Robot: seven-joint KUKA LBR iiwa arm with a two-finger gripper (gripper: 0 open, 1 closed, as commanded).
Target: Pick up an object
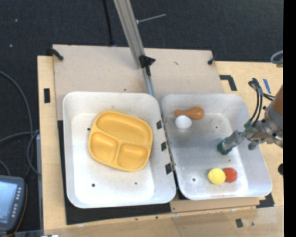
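A yellow ball [216,176] and a red ball [230,175] lay touching near the front edge of the right bin [251,181], the nearest things to the camera, a little below and slightly left of the hand [225,146]. The hand hovered low over the bin's right side, teal-tipped; whether it was spread or pressed together could not be told, and nothing showed within it. The arm was cut off at the right. Farther back lay a white ball [183,122] against a brown wooden piece [192,113]. The left bin [79,181] held a yellow divided tray [121,140].
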